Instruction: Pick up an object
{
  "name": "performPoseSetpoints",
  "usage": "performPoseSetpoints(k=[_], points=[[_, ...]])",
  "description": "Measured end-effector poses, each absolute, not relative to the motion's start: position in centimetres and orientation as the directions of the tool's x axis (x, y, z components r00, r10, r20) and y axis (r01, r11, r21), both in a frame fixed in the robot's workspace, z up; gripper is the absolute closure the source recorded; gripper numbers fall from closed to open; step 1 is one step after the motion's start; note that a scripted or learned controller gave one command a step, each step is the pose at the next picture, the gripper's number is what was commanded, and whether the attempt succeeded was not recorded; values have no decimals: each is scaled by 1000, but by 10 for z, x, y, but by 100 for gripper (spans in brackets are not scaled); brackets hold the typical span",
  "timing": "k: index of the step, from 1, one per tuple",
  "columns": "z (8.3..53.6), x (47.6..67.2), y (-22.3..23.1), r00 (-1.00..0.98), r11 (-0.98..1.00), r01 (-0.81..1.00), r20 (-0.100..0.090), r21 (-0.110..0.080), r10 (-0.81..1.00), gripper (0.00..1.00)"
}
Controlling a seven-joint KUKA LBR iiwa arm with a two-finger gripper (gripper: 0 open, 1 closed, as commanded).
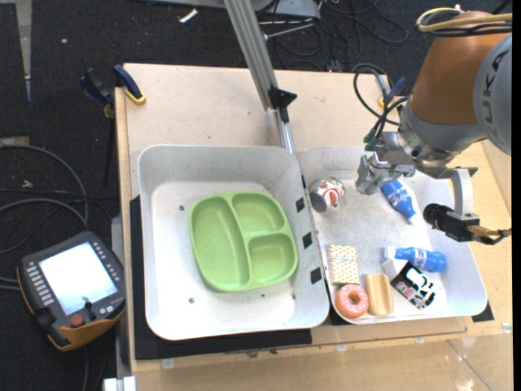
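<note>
Overhead, the grey arm with its orange band [456, 55] reached in from the right, and its gripper [370, 173] hung over the upper part of the right bin [476, 296]. How the gripper stood could not be made out at this slant, and nothing could be seen caught in it.

Several candidates for picking lay in that bin. A red-and-white ball [328, 193] sat just left of the gripper and a little lower, near the bin's left wall, apart from the tool. A blue bottle [399, 198] lay tilted just to the right of and below the gripper, close beside it; whether they touched could not be told. Farther down, well apart from the gripper, a second blue-and-white bottle [415, 258] lay on its side. Below it rested a black-and-white object [413, 286]. Along the bottom edge of the bin sat a pink doughnut [352, 300] with a tan bread roll [377, 293] touching its right side, and a checkered wafer [343, 262] lay just above the doughnut.

The left bin [159, 218] held a green divided plate [242, 239] with three compartments, lying flat near its middle. A teach pendant [72, 287] rested on the dark floor to the left of the bench [187, 104].
</note>
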State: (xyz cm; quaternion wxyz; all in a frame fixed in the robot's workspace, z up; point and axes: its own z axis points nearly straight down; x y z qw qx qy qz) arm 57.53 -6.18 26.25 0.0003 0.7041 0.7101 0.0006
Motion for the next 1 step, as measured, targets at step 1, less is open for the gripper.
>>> performPoseSetpoints(k=[1], points=[[257,594,-1,-9,9,1000,2,1,1000,100]])
